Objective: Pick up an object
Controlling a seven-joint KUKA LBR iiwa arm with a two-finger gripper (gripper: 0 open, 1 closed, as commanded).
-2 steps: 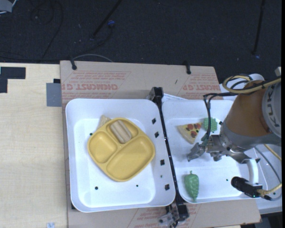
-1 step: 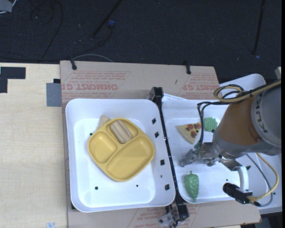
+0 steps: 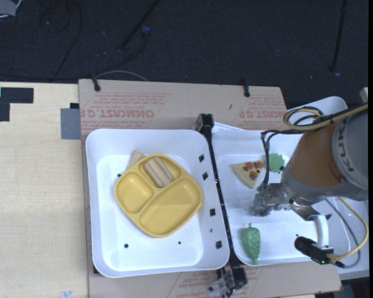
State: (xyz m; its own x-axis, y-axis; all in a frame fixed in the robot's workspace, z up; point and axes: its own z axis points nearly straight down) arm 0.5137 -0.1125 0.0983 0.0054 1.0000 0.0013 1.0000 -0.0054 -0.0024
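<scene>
Pizza slice (image 3: 248, 172), a tan wedge with red and green toppings, lies in the right bin (image 3: 280, 244) beside a broccoli floret (image 3: 275, 162); a green pepper (image 3: 251, 242) sits nearer. Left bin (image 3: 105, 241): yellow divided tray (image 3: 160, 195) holding a tan piece (image 3: 156, 171). Gripper (image 3: 263, 205) hovers by the slice; whether it grips anything cannot be told.

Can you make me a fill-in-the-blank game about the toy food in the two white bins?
1. The yellow tray lies in the ____ bin.
2. The pizza slice lies in the ____ bin.
3. The pepper near the right bin's front edge is colored ____.
4. The gripper hangs over the ____ bin.

Missing words: left; right; green; right
</scene>
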